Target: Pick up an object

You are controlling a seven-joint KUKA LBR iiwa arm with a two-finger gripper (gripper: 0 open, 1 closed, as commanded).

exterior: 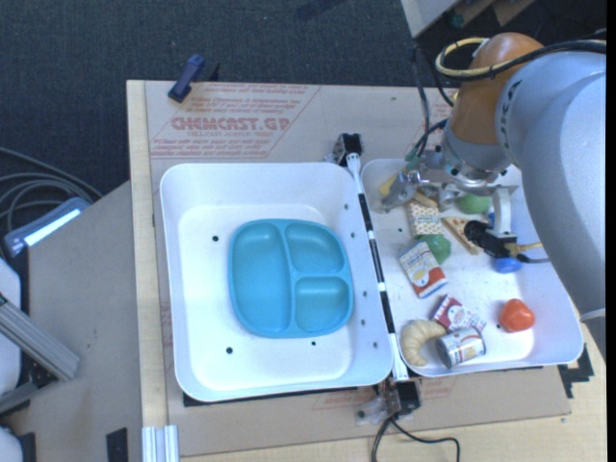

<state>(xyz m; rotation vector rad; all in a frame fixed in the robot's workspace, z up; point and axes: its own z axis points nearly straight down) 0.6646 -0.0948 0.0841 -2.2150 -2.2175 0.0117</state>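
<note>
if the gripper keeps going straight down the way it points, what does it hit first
Probably the tan patterned packet beneath the gripper, at the back of the right white bin; depth is unclear from this slant.

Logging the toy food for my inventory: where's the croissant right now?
The croissant lies in the right bin, at its near-left corner, touching the small can on its right.

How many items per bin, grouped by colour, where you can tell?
Left bin:
Blue: 1, sectioned plastic tray

Right bin:
Red: 2, round tomato-like toy, small red and white packet
Green: 1, round green piece
Tan: 1, croissant-shaped toy
White with red: 1, small carton
Silver: 1, small can

Total: 7 clear; more items under the arm are too hidden to count.
</note>
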